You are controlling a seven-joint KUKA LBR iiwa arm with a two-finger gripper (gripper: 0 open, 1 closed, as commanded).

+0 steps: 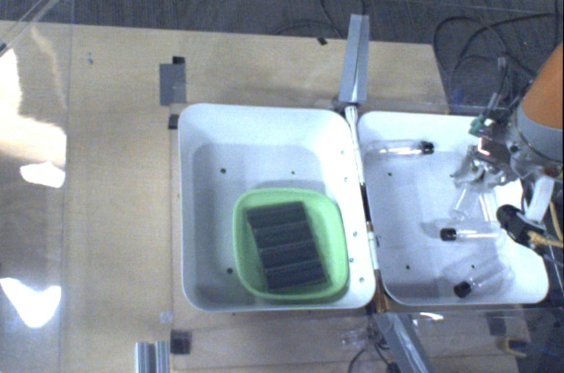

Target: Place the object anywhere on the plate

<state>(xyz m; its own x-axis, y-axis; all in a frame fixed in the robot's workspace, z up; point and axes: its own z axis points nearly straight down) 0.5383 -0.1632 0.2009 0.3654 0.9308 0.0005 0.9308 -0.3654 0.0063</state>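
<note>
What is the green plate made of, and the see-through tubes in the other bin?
The green plate looks like plastic: even lime colour, soft rounded rim, dull sheen. The dark ribbed block on it might be rubber or foam; hard to tell. The tubes look like clear plastic or glass, with dark caps.

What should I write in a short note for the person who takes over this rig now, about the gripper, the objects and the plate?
Gripper: over the right bin, near its right side; open or shut cannot be told.
Green plate: in the left bin, with a dark ribbed block lying on it.
Clear tubes with black caps: lying in the right bin, below and beside the gripper.
Done: one block rests on the plate.
Left: nothing is seen held; the tubes are not yet on the plate.
</note>
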